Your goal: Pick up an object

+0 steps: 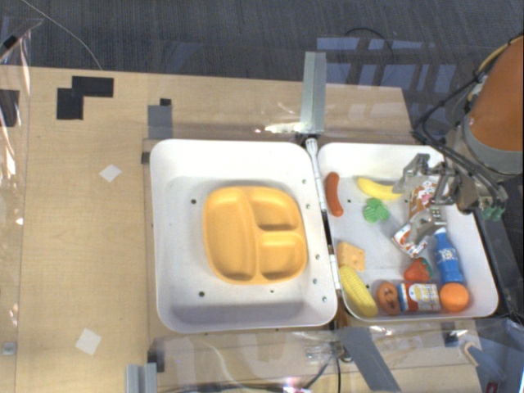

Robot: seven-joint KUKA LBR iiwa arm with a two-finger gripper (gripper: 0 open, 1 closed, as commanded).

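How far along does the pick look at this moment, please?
Done: the gripper has reached over the right bin, above a small red-and-white packet and beside the blue bottle. In hand: nothing visibly gripped. Left: closing on one object and lifting it.

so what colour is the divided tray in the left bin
Yellow-orange all over, plain, no pattern. The divided tray shows clearly in the camera view.

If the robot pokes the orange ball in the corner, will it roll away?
Probably a little: the orange looks round and smooth. It sits in the right bin's corner beside the blue bottle and a can, so those would likely stop it. It might slip from fingers.
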